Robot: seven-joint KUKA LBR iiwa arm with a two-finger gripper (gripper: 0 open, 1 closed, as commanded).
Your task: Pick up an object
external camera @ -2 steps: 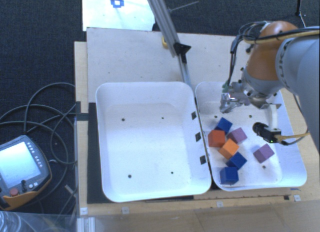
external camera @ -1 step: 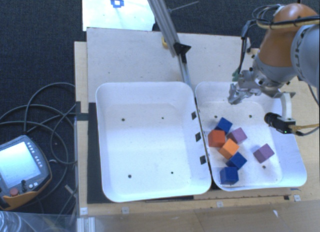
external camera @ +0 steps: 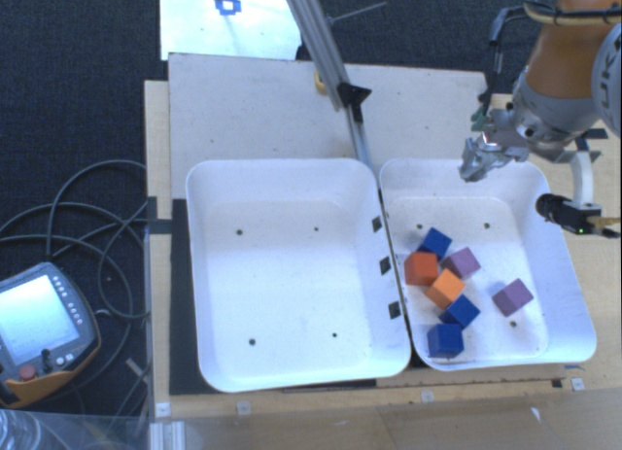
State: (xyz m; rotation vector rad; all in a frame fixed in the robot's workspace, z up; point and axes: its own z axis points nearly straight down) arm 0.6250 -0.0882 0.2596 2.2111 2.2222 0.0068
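The right bin (external camera: 559,273) holds several small cubes. A blue cube (external camera: 435,242), a red-orange cube (external camera: 421,268), an orange cube (external camera: 446,288) and a light purple cube (external camera: 463,262) are clustered near its left side. Two more blue cubes (external camera: 463,311) (external camera: 445,340) lie toward the front, and a purple cube (external camera: 512,296) sits apart to the right. My gripper (external camera: 475,168) hangs over the bin's back rim, above and behind the cluster, with nothing seen between its fingers.
The left bin (external camera: 209,273) stands beside the right one. A slanted metal pole (external camera: 316,30) crosses the board behind the bins. Cables and a teach pendant (external camera: 39,331) lie on the floor at the left.
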